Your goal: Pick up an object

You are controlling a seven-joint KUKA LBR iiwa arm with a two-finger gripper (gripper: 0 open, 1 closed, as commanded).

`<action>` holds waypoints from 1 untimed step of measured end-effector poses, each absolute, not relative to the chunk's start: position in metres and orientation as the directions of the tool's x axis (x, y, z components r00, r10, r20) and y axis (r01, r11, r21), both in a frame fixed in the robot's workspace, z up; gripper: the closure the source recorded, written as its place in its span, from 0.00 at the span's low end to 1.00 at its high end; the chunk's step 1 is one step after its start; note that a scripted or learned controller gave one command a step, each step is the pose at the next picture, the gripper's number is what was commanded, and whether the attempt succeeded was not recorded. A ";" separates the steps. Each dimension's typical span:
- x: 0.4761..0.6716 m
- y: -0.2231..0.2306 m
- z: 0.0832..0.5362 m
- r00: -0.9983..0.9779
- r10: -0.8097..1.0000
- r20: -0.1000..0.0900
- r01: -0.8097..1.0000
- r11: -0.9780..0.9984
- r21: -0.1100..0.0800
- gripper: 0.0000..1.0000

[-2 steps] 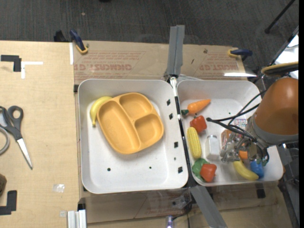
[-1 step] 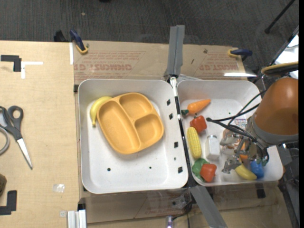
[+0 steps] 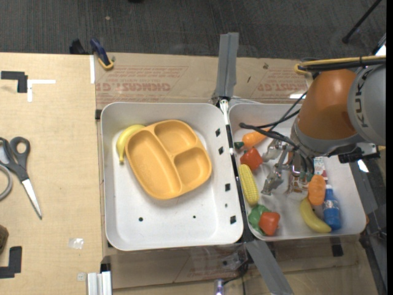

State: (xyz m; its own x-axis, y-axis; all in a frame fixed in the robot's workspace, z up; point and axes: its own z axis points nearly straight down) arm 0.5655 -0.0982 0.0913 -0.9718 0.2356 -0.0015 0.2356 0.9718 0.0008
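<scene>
We look down on two white bins side by side: the left bin carries a yellow divided plate with a banana tucked against its upper left rim. The right bin is the crowded one, with an ear of corn along its left wall, a red pepper above that, an orange piece near the top, a red and green piece at the bottom, a second banana, an orange toy and a blue bottle to the right. The gripper hangs over the middle of this bin, between corn and orange toy; we cannot tell how its claw is set or whether it touches anything. Scissors lie on the bench far left.
</scene>
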 end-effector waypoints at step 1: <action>0.511 -0.145 0.091 -0.983 0.183 -0.001 0.183 0.983 0.000 0.00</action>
